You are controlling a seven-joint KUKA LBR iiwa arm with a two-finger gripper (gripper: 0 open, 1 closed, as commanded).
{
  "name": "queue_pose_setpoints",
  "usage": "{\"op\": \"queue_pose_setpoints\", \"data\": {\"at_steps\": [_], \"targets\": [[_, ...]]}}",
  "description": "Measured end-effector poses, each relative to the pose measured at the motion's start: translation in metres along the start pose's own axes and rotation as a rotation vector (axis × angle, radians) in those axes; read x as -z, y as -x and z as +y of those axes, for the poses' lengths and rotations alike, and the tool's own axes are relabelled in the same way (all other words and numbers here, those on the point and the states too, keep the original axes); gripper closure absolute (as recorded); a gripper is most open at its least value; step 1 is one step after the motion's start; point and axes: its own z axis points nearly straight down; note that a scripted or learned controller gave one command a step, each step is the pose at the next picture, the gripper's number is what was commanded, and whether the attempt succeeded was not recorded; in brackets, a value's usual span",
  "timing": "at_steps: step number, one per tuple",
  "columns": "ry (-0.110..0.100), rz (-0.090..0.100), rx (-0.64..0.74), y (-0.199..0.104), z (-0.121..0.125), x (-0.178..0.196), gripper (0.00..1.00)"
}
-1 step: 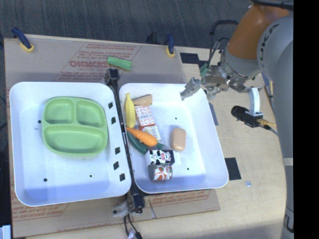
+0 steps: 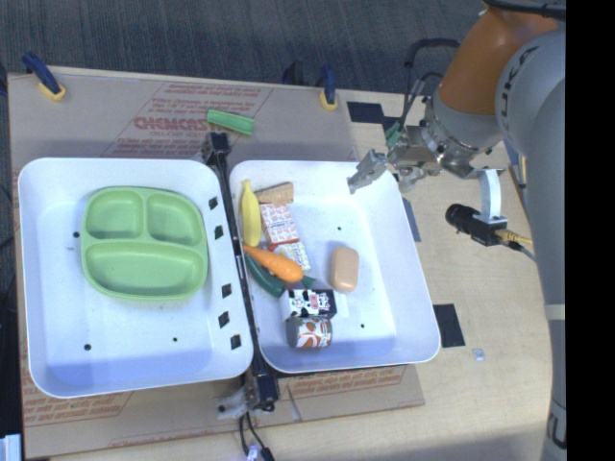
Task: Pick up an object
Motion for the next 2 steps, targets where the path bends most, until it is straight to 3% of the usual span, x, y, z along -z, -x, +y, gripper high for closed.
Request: {"op": "queue_pose_setpoints", "data": {"at_steps": [2], "targets": [[0.000,0.000,0.000,0.0000,0.0000,0.0000,0.00]]}}
